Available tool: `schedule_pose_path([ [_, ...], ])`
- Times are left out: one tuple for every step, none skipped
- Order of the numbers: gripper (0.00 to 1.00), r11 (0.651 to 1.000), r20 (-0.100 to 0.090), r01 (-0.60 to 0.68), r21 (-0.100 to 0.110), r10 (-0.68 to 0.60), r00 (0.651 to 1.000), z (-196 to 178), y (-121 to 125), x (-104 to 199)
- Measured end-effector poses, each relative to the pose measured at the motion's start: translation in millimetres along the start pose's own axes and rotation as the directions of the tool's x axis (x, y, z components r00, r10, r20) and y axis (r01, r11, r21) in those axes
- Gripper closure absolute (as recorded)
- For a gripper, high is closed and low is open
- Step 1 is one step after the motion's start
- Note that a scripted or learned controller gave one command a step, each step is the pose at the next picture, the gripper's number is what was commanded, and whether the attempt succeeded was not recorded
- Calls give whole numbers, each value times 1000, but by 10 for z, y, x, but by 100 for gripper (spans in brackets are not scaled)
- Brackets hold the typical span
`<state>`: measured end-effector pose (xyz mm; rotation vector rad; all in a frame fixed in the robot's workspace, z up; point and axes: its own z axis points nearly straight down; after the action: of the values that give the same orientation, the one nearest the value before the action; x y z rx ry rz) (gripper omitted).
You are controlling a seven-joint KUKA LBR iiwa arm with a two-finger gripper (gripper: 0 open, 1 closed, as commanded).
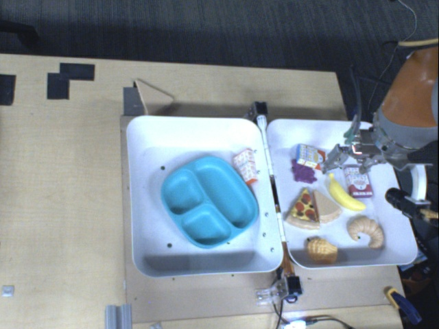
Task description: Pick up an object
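My gripper (352, 159) hangs over the upper middle of the right bin (405, 252), open, with nothing between its fingers. Just below it lies a small red and white packet (358, 183). A yellow banana (344, 195) lies left of that packet. Further left are a purple toy (304, 172) and a small white and blue box (308, 155). A pizza slice (304, 210), a croissant (367, 230) and a brown bun (321, 249) lie nearer the front of the bin.
The left bin (147, 184) holds a blue divided tray (208, 201) and a red and white packet (245, 165) by its right wall. The grey and orange arm (411, 108) comes in over the right bin's far right corner.
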<state>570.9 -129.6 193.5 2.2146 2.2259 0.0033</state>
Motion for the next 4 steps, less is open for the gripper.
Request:
schedule_pose_path([
  [0, 1000, 6, 0, -13, 0, 1000, 1026, 535, -351],
  [100, 1000, 9, 2, -21, -2, 1000, 897, 558, -358],
  [0, 1000, 9, 2, -20, -2, 1000, 904, 553, -356],
  [0, 1000, 5, 2, -15, -2, 1000, 1009, 966, 73],
])
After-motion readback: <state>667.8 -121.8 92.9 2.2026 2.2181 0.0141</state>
